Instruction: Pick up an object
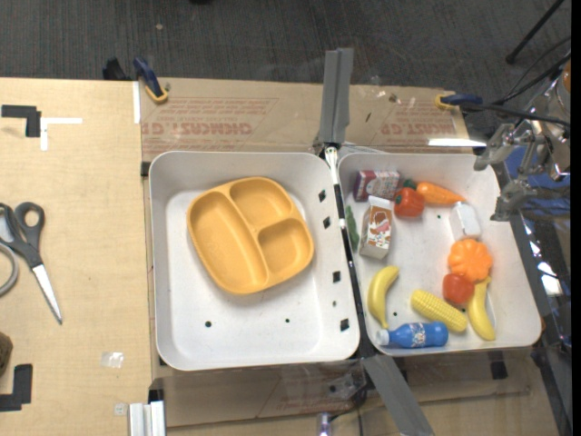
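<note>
beside right bin (pixel 427 341), tool (pixel 505 173).

Off to your left on the pale wooden bench (pixel 73 243) lie grey-handled steel scissors (pixel 34 252), blades pointing toward you. Flattened brown printed cardboard (pixel 236 121) lies behind the bins, held by a blue clamp (pixel 150 78) at its left corner and another blue clamp (pixel 458 102) at its right.
</note>
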Available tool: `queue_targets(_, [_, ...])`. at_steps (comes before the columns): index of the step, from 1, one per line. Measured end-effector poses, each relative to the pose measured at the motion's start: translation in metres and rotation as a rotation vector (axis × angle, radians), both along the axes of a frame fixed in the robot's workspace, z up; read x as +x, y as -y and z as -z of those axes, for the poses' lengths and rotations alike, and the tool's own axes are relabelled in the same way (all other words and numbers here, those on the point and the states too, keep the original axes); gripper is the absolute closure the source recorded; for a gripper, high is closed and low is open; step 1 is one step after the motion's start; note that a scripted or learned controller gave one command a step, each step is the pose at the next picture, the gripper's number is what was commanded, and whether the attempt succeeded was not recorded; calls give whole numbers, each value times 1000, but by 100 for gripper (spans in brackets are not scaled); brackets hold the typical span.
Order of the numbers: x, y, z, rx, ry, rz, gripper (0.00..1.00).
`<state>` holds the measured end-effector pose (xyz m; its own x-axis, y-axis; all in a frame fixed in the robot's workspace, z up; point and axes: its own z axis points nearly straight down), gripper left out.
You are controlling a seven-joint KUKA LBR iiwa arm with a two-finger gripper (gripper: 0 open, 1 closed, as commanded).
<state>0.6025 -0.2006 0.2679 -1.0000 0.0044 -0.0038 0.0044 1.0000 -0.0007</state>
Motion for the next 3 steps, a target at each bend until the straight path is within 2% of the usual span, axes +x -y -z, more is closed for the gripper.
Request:
queue_targets(1, [-21, -7, 157, -1, -1, -142, 0])
queue_targets(2, [-75, 1, 175, 0, -1, -68, 0])
queue_targets(3, [12, -26, 174, 0, 3, -5, 0])
